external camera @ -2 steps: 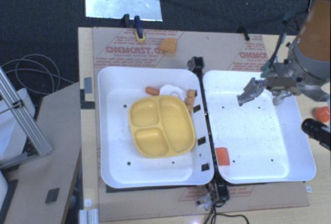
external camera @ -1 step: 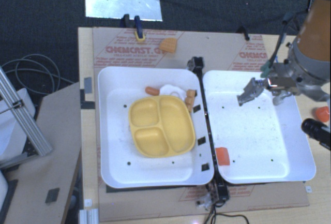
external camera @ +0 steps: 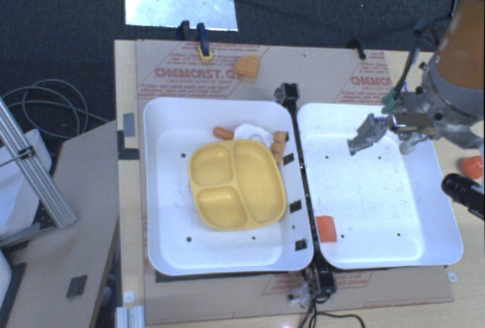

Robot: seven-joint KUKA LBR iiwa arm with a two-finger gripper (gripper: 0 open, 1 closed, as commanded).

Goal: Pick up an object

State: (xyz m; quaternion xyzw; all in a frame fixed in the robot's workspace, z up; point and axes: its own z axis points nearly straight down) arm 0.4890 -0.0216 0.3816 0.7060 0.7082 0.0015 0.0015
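Dark carpet surrounds a bench carrying two white bins; the right bin (external camera: 379, 243) serves as landmark. Above its upper half hangs the gripper (external camera: 369, 135), fingers spread, nothing between them. An orange block (external camera: 326, 228) lies at its lower-left corner, free to grasp. Left of it, a yellow tray (external camera: 236, 184) fills the left bin (external camera: 163, 167), likely awkward to pinch.
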